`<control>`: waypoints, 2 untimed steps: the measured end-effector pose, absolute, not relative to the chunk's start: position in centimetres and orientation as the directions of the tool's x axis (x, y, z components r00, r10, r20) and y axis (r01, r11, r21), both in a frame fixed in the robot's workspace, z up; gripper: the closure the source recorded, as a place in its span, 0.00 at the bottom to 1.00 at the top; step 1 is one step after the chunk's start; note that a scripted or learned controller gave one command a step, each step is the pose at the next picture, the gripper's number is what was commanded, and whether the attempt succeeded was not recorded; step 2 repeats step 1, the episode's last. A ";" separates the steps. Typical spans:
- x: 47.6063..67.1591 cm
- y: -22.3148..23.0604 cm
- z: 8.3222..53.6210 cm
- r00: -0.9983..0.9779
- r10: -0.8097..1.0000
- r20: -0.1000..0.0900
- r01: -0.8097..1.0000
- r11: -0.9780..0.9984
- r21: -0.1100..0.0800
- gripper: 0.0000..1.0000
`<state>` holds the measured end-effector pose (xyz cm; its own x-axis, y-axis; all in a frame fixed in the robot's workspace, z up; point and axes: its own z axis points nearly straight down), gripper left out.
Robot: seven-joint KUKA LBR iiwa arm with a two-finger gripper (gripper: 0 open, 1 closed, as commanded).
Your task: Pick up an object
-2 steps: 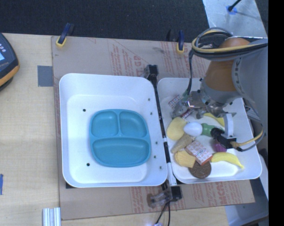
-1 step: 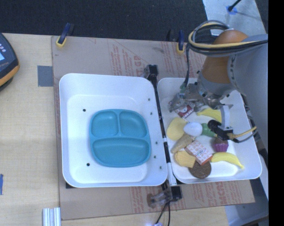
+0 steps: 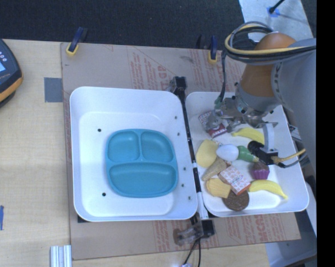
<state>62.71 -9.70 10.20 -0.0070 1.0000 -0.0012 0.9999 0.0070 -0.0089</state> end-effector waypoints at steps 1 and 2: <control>61.9 -3.7 19.8 -0.010 1.000 0.002 1.000 0.010 0.006 1.00; 61.9 -3.7 19.8 -0.010 1.000 0.002 1.000 0.010 0.006 1.00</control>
